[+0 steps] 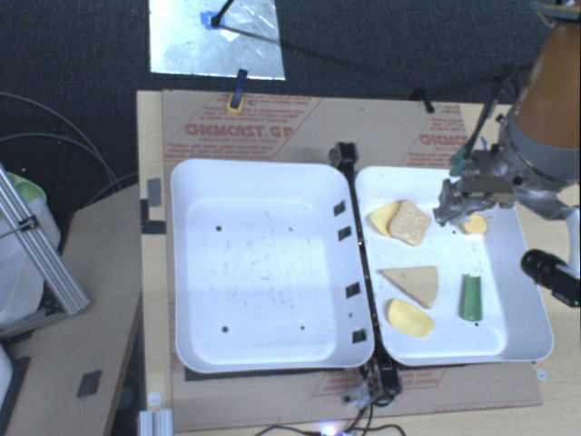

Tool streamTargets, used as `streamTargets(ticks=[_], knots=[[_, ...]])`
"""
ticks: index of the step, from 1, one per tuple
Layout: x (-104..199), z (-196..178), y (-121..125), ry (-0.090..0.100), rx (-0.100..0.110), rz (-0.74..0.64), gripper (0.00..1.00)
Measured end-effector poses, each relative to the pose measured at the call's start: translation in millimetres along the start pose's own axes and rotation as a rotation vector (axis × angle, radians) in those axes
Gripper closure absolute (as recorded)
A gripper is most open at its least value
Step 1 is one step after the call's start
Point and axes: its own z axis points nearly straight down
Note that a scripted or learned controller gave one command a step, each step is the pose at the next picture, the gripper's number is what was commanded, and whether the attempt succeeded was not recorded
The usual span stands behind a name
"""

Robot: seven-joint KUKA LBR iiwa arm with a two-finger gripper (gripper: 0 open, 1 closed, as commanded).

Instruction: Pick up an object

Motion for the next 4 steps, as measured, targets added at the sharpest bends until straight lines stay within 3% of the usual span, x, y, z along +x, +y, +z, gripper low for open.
streamTargets(ticks=[1, 2, 3, 4], knots=[[-43, 90, 25, 0.0, 0.019, -0.005, 1.0], [7, 100, -3, 0.004, 0.014, -0.016, 1.0], [67, 91, -3, 0.005, 0.012, -0.018, 1.0], [98, -34, 0, 0.008, -0.003, -0.017, 1.0]])
